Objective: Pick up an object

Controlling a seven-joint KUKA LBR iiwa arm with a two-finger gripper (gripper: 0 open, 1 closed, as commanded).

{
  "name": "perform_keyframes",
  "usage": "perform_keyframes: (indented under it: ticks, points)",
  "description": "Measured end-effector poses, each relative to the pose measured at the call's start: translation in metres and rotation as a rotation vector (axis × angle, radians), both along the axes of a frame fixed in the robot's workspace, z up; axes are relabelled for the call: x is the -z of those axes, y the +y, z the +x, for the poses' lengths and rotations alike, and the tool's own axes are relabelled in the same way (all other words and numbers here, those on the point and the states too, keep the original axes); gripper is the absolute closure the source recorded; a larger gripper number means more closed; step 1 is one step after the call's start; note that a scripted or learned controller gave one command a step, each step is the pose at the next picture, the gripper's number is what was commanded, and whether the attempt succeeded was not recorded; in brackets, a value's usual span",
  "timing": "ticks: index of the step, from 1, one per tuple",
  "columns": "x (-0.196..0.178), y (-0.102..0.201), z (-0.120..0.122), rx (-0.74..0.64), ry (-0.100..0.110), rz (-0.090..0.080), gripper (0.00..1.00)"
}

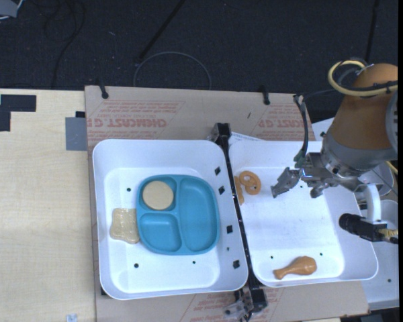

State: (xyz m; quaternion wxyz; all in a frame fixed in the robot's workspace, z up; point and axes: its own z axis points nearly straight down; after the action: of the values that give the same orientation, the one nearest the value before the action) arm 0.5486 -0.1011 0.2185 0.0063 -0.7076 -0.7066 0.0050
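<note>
Hand (287, 182) hangs over right bin (295, 247), fingers' state indiscernible, pretzel (248, 182) just left of it, drumstick (295, 267) near bin's front wall; left bin (114, 159) holds blue tray (188, 220) with cookie (157, 194), toast (124, 225) beside it.

A robotics lab: two white bins (282, 277) sit clamped on a cardboard sheet (174, 113) over a pale wooden bench (33, 213), with loose cables (168, 62) trailing across dark carpet behind.

bench (33, 213) bears 2 white bins (107, 159)
</note>
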Motion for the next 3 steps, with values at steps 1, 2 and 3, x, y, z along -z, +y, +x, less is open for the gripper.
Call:
perform_keyframes:
  ticks: [1,2,3]
  points:
    - [-0.006,0.000,0.003,-0.002,-0.012,-0.001,0.00]
    - [0.037,-0.001,0.000,-0.002,-0.009,-0.001,0.00]
    - [0.082,0.007,-0.004,-0.001,-0.008,0.000,0.00]
